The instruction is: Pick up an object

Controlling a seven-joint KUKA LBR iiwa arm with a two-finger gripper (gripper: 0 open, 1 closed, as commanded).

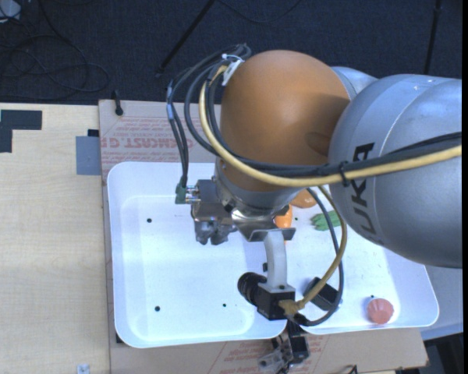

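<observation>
Orange-banded, my arm (296, 131) hangs low over the white bin (140, 287), hiding the gripper so I cannot tell its state, probably descending toward a pick, while a pink-red object (380, 310) waits at five o'clock.

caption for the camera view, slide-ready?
KUKA arm reaching over two white bins, pink object lying at right.
</observation>
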